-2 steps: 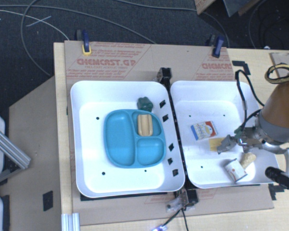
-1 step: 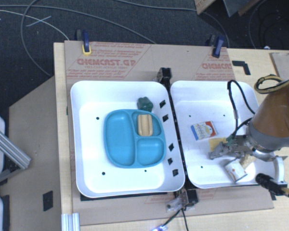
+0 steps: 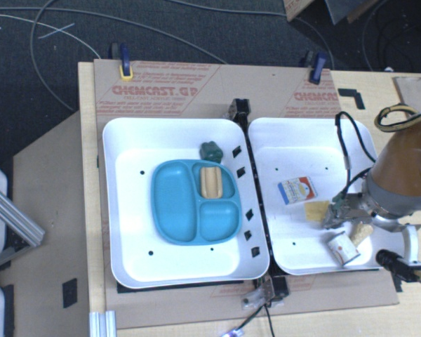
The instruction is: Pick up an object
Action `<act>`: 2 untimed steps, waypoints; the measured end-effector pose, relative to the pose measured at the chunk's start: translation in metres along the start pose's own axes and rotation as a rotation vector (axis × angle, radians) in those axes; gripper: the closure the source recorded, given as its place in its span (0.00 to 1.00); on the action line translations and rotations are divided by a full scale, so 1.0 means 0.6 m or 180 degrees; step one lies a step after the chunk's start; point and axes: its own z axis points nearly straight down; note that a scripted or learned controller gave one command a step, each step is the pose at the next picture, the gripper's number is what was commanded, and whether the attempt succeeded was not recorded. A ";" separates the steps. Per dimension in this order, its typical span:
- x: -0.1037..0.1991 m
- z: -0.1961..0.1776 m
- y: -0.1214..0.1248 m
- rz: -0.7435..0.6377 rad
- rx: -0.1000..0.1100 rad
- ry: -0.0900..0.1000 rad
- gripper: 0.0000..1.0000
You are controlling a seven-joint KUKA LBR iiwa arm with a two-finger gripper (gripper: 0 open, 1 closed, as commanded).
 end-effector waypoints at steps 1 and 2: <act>0.000 -0.071 0.003 -0.0002 -0.0014 -0.0010 1.00; -0.002 -0.155 0.022 -0.0006 -0.0018 -0.0012 1.00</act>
